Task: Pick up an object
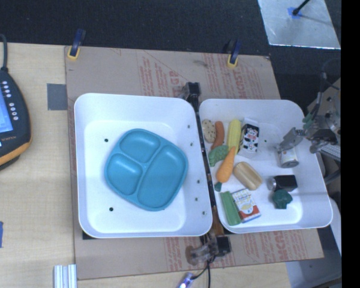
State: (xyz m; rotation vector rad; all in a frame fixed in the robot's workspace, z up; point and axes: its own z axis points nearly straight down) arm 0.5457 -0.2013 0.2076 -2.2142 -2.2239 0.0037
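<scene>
The right bin [312,218] holds several toy foods: a cookie [208,129], an orange-red sausage [219,133], a yellow corn cob [234,134], a cow-pattern milk carton [249,138], a green broccoli piece [218,155], an orange carrot [226,166], a tan bread roll [247,174], a green bar [229,207] and a small red-and-white box [246,204]. A silver can [288,158], a black block [284,182] and a dark green piece [281,198] lie at the right side. My gripper [289,141] reaches in from the right edge, just above the silver can.
The left bin [90,215] carries a blue divided plate [146,168]. A tablet-like pendant [3,119] rests on the bench at far left. Clamps [76,44] pin the cardboard sheet at the back edge.
</scene>
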